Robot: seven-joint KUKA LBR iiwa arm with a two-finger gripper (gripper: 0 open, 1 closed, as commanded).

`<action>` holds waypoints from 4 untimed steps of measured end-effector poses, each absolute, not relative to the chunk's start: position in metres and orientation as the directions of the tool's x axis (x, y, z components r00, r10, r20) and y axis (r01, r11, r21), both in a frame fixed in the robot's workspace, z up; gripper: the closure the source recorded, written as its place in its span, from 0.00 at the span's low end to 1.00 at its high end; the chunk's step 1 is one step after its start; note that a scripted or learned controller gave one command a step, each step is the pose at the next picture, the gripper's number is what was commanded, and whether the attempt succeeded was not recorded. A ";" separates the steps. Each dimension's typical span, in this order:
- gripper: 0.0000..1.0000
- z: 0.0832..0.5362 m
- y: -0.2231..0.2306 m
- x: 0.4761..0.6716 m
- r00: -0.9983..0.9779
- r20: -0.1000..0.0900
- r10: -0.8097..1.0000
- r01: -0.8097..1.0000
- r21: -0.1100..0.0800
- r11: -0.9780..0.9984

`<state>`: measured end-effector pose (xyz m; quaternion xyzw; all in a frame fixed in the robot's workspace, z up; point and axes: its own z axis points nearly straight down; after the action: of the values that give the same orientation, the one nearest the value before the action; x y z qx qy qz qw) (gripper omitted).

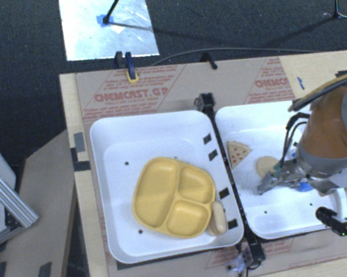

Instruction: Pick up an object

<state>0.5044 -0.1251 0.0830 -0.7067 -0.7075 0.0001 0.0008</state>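
- The gripper (pixel 266 185) hangs low in the right bin (pixel 278 223), right of frame centre, its tip aimed to the left; whether its jaws are spread or pressed together cannot be told.
- A round tan cookie (pixel 265 165) lies just above the tip, close beside it, with no clear long axis.
- A pizza slice (pixel 237 153) lies at the upper left of the cookie, its long axis running down and left.
- In the left bin (pixel 129 134), a yellow divided tray (pixel 174 196) lies tilted, with a pale bread roll (pixel 217 217) at its lower right edge.
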 end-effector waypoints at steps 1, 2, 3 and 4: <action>1.00 0.095 -0.125 0.506 -0.002 0.001 1.000 1.000 0.002 0.002; 1.00 0.159 -0.123 0.511 -0.004 -0.002 1.000 1.000 0.008 0.004; 1.00 0.212 -0.113 0.514 -0.005 -0.001 1.000 1.000 0.007 0.005; 1.00 0.266 -0.113 0.516 -0.005 -0.002 1.000 1.000 0.008 0.005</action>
<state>0.5162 -0.1129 0.2661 -0.7053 -0.7089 -0.0023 -0.0035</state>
